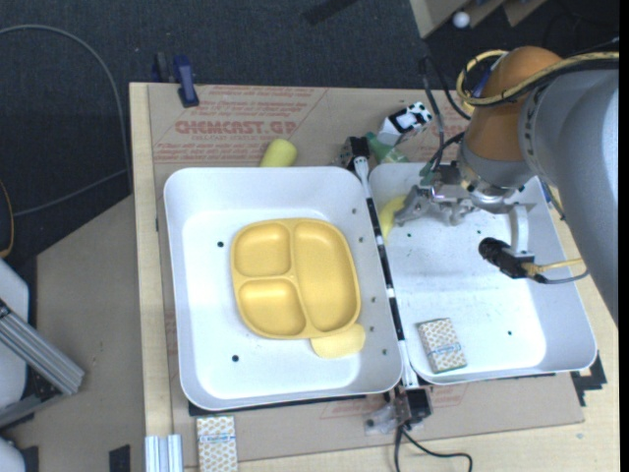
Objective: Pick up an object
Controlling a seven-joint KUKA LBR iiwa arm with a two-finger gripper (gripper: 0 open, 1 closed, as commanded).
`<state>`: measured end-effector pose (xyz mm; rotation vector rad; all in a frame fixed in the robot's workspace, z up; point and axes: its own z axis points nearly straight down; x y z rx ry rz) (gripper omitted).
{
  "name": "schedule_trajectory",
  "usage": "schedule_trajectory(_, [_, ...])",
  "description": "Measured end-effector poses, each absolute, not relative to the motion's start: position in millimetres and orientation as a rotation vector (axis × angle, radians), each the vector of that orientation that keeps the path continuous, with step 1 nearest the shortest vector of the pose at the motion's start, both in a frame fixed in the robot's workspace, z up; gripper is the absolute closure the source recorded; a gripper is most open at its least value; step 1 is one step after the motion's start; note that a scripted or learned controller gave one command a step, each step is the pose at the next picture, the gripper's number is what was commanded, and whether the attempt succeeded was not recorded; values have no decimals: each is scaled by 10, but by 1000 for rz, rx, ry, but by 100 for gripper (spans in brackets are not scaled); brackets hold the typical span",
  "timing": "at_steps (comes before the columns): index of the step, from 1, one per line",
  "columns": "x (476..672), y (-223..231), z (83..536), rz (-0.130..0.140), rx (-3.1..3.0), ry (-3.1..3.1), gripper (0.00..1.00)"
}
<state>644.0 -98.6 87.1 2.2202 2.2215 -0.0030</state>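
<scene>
From my remote station, I see the grey arm with its orange band reaching into the right-hand shallow white bin, its two-finger gripper low at that bin's upper left corner, near a small yellow object by the dividing wall. I cannot tell how the gripper is set or whether it has hold of anything. A small patterned packet lies near the same bin's front edge. In the left-hand white bin rests a yellow three-compartment plastic tray.
</scene>
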Motion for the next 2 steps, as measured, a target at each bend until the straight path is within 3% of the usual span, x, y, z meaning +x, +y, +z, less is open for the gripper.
schedule_trajectory(1, [6611, -964, 859, -37, 2235, 2246, 0])
schedule_trajectory(2, [6614, -961, 860, -36, 2235, 2244, 0])
